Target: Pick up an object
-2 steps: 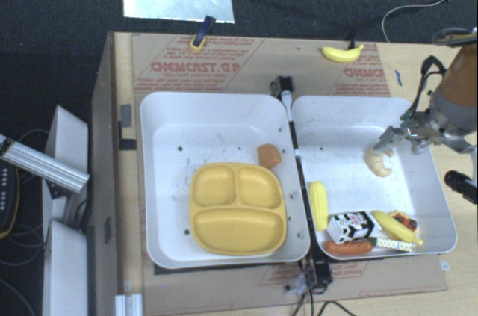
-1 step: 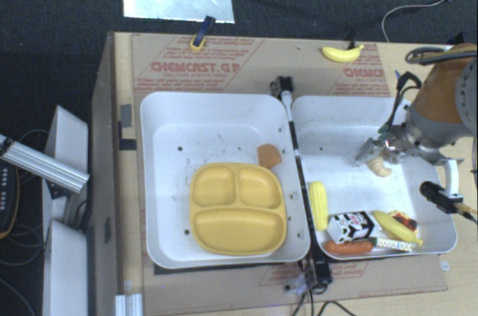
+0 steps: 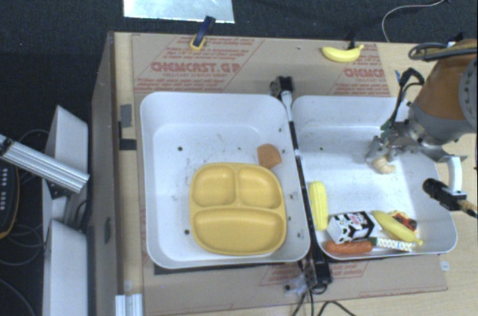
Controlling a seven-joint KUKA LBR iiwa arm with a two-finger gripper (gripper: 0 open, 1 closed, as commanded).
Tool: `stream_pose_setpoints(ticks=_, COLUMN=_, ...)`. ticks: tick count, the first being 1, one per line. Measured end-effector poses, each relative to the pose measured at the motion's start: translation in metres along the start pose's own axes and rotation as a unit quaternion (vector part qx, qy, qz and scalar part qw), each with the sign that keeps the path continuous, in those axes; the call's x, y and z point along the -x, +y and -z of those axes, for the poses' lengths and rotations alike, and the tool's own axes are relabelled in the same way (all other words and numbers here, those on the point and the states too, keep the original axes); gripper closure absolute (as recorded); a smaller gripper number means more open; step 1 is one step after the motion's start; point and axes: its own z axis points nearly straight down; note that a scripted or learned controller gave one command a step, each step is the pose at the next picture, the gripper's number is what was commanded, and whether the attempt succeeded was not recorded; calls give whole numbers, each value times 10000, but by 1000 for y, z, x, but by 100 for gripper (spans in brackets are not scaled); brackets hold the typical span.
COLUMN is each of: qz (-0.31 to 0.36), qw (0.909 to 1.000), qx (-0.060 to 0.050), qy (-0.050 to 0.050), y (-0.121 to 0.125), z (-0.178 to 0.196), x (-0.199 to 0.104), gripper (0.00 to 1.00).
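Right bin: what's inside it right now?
Right bin holds a corn cob, a black-and-white carton, a banana, a carrot and a pale lump by the pincer. Whatever lies beneath the pincer is covered.

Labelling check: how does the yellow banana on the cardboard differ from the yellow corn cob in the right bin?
The yellow banana lies outside the bins on the brown cardboard; the yellow corn cob lies inside the right white bin. Banana is curved and crosswise; cob is straight, lengthwise by the divider. Both are yellow and untouched.

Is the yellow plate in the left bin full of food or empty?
Empty. The yellow plate shows bare yellow in all three sections. The orange-brown piece lies beside it on the left bin floor.
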Motion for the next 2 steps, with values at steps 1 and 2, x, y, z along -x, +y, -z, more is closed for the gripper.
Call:
stream_pose_setpoints(ticks=1, qz=-7, qw=10000, qx=-11, qy=7, y=8, z=-11, x=-46, gripper=100)
stream_pose_setpoints(ticks=2, qz=-5, qw=10000, qx=2, qy=7, y=29, z=55, x=-111, gripper=100)
